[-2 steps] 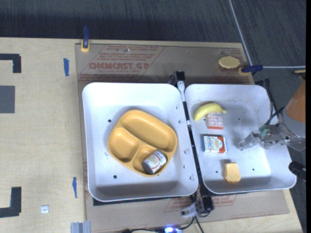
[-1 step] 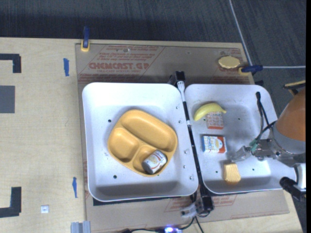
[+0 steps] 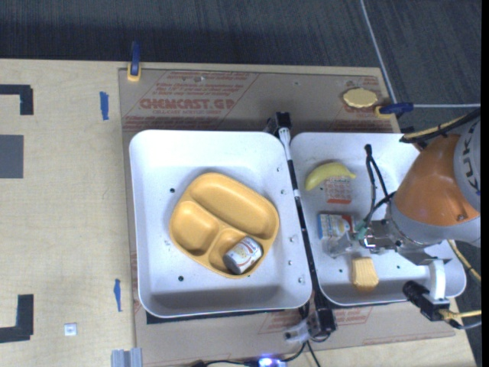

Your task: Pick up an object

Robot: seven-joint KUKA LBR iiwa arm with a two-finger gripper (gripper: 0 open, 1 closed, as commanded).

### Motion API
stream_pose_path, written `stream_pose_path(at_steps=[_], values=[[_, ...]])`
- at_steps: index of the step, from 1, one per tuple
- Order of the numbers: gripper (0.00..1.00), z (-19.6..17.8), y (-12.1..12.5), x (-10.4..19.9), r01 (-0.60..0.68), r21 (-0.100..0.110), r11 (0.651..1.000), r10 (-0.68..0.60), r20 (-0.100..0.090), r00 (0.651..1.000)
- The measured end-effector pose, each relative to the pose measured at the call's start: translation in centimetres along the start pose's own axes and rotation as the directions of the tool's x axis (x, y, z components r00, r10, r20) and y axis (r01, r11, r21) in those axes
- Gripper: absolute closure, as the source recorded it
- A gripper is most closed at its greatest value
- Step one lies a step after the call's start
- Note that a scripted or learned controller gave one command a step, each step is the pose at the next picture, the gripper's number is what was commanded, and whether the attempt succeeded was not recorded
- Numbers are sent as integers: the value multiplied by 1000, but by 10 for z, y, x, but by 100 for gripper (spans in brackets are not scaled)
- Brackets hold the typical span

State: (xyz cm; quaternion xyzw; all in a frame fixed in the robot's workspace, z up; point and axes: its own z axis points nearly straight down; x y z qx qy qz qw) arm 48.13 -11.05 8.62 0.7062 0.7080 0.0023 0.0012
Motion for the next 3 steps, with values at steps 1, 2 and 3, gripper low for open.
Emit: stream_pose_path(at_steps=[1,2,3], values=[[0,0,0,18,-3,-1,1000,3,3,1000],[0,0,0,18,-3,-1,1000,3,3,1000],[0,0,0,17,-3,-1,1000,3,3,1000]])
